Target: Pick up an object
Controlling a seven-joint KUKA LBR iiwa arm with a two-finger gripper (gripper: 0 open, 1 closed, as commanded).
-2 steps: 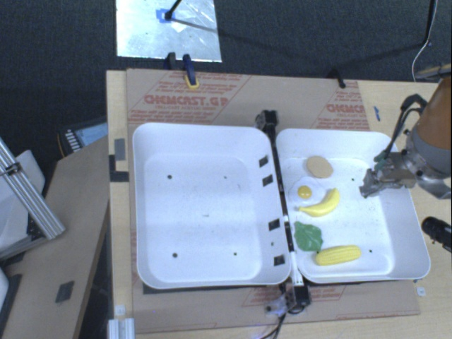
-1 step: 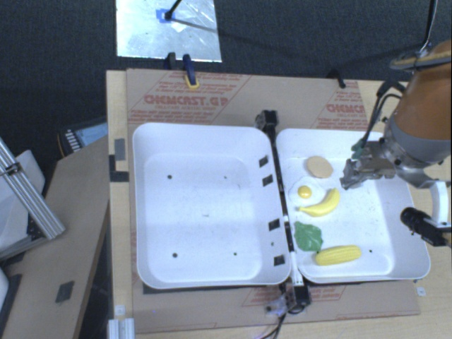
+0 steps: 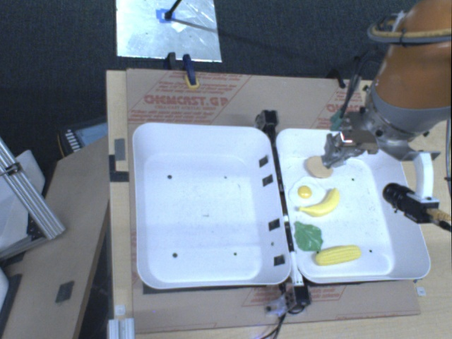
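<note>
The right bin point(image 3: 406, 260) holds a tan round cookie-like disc point(image 3: 316, 167), a fried egg point(image 3: 304, 191), a yellow banana point(image 3: 322, 203), a green leafy piece point(image 3: 308, 236) and a yellow corn cob point(image 3: 337, 255). My gripper point(image 3: 335, 153) hangs over the bin's back part, right beside and partly over the tan disc. Its fingers are dark and small against the bin.
The left bin point(image 3: 205, 203) lies beside the right one, with a black hinge strip point(image 3: 277, 189) between them. A black handle-like part point(image 3: 409, 202) juts over the right bin's right side. A silver sheet point(image 3: 168, 20) lies at the back.
</note>
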